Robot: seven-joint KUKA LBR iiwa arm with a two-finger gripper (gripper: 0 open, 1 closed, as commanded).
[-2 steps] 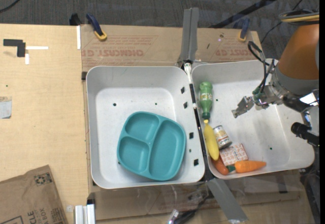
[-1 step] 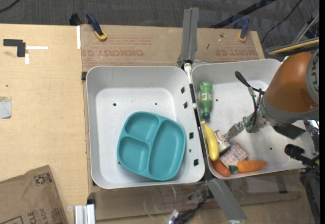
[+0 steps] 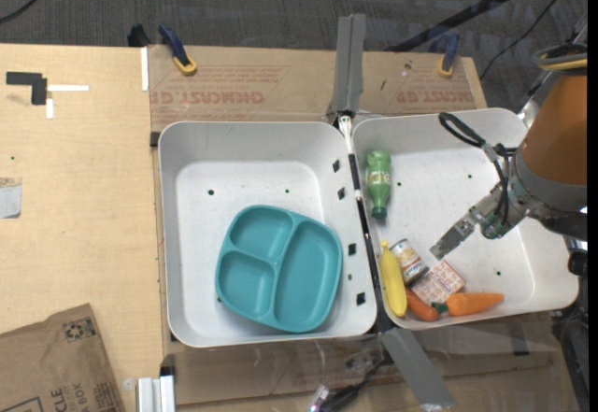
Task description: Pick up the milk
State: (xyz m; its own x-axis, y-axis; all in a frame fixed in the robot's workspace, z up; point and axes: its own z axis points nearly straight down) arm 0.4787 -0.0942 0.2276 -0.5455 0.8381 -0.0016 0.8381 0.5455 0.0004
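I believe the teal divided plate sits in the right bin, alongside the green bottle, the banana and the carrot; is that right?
Not quite: the camera view shows the teal divided plate in the left bin. The green bottle, banana and carrot do lie in the right bin.

Arm [image 3: 561, 158] cut off at right edge; carton [image 3: 437, 283] label too small to read.

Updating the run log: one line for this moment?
gripper: above right bin | milk: lying beside can, ungrasped | phase: approach
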